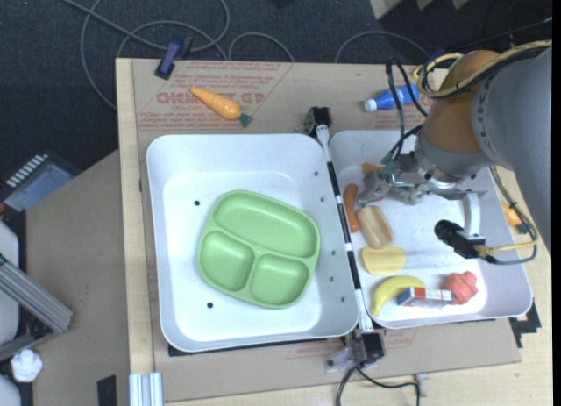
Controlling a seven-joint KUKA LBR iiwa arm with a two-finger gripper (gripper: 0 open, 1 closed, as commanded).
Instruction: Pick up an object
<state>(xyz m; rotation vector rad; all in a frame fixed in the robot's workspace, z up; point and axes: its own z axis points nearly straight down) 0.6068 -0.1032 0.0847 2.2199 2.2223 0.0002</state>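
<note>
Tan bread roll [375, 225] lies in the right bin [504, 295], near its left wall, with a red-orange sausage [351, 206] just beside it on the left. Below the roll sits a pale yellow block [384, 260]; lower still a banana [392, 291], a small red-and-white box [427, 297] and a pink lump [464, 284] lie along the front wall. The gripper [392, 181] hangs low over the bin's upper left area, just above the roll and sausage; whether its fingers are spread or closed cannot be told. The left bin [175, 176] holds a green divided plate [259, 247]. On the bench [140, 308] behind the bins lie a toy carrot [217, 103] and a blue-capped bottle [393, 99].
</note>
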